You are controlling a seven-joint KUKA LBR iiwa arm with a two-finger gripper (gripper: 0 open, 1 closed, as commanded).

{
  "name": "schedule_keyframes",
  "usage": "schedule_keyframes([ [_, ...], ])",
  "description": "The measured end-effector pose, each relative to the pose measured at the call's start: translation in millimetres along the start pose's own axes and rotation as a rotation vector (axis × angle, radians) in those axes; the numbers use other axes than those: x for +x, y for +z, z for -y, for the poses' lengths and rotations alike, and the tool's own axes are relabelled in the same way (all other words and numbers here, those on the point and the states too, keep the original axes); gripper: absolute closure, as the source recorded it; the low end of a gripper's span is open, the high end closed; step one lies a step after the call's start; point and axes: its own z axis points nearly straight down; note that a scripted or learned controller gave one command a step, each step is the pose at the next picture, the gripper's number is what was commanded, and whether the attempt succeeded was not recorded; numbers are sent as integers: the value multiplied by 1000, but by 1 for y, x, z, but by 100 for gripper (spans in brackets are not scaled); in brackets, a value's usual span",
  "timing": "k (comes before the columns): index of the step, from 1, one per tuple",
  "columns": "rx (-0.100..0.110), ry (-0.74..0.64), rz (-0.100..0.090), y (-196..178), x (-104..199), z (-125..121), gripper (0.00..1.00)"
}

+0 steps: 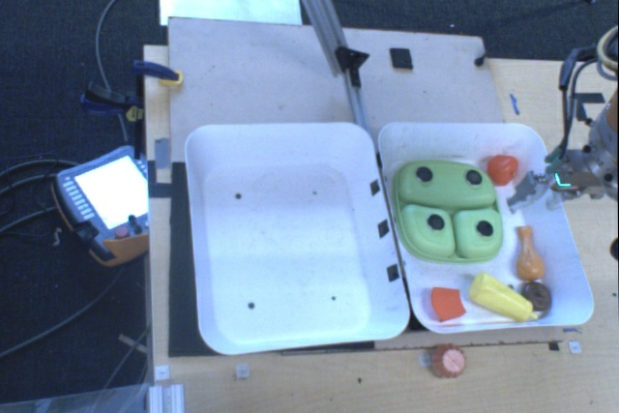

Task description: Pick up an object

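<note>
The right bin [576, 268] holds several objects. A large green moulded piece [447, 208] with black dots fills its middle. A red-orange ball [501, 169] lies at the back right, and an orange pear-shaped toy [527, 256] sits by the right wall. Along the front lie a red-orange block [446, 303], a yellow piece [501, 297] and a small brown ring [536, 297]. My gripper [528, 191] reaches in from the right, low over the bin, just below the ball and right of the green piece. I see nothing held in it.
The left bin [280, 237] stands beside the right one, joined by black clips. A round reddish object [447, 361] lies on the bench in front of the right bin. A metal pole [324, 5] slants over the back board. A handheld pendant [104, 203] rests at the far left.
</note>
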Motion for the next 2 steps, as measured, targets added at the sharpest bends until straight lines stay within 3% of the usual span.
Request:
schedule_keyframes([
  [1,-2,0,1,-1,0,-1,0],
  [2,1,1,0,45,8,-4,0],
])
